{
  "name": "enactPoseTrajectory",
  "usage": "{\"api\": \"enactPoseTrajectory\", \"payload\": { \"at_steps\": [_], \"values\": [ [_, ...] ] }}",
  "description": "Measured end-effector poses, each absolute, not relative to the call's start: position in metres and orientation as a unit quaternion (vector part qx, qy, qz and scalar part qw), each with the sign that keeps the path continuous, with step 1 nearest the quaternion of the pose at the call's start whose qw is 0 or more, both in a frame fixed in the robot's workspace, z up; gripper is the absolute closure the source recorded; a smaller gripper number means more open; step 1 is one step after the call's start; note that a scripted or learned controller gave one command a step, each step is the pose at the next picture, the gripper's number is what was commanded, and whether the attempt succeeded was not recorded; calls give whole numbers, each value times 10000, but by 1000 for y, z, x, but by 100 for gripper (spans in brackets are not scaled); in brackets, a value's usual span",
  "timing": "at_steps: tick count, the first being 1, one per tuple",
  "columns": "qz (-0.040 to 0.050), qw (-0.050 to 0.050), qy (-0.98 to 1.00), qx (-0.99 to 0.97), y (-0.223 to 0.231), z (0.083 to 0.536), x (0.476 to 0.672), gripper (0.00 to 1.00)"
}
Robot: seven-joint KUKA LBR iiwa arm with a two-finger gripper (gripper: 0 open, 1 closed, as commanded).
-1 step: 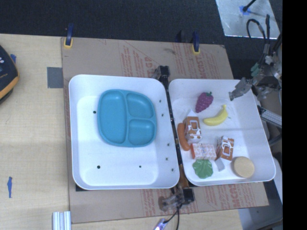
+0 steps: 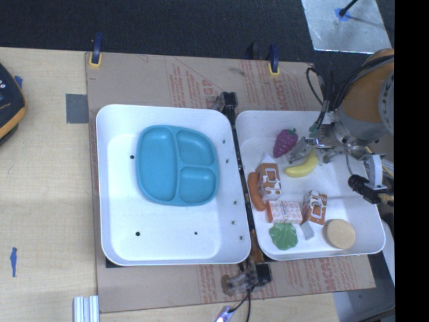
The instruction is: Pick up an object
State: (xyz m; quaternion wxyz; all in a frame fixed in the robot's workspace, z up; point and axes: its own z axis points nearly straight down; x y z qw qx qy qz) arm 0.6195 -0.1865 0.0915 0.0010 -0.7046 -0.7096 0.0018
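Note:
The right white bin [image 2: 375, 247] holds several toy foods. A purple grape bunch [image 2: 285, 141] lies at the back, with a yellow banana [image 2: 301, 167] just in front of it. Along the left wall lies a sausage [image 2: 255, 190] beside a small orange-and-white carton [image 2: 269, 180]. Two more cartons [image 2: 287, 212] [image 2: 315, 206] sit in the middle. Near the front are a green leafy piece [image 2: 283, 235] and a round tan biscuit [image 2: 340, 233]. My gripper [image 2: 322, 146] hangs low over the bin's back right, right by the banana's upper end. Nothing is visibly held.
The left white bin [image 2: 114, 247] holds a blue divided plate [image 2: 177, 165]. The arm's orange band [image 2: 365, 92] and cables rise over the right bin's back right corner. A black part of the arm [image 2: 367, 188] overhangs the right rim. A dark device [image 2: 8, 106] sits at the far left.

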Motion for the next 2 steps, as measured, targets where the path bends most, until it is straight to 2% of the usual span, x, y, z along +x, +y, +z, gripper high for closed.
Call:
{"api": "enactPoseTrajectory", "payload": {
  "at_steps": [1,2],
  "values": [
    [18,17,-7096,-7046,-94,92,635,0],
    [19,10,-7090,-7052,-105,91,577,0]
  ]
}}
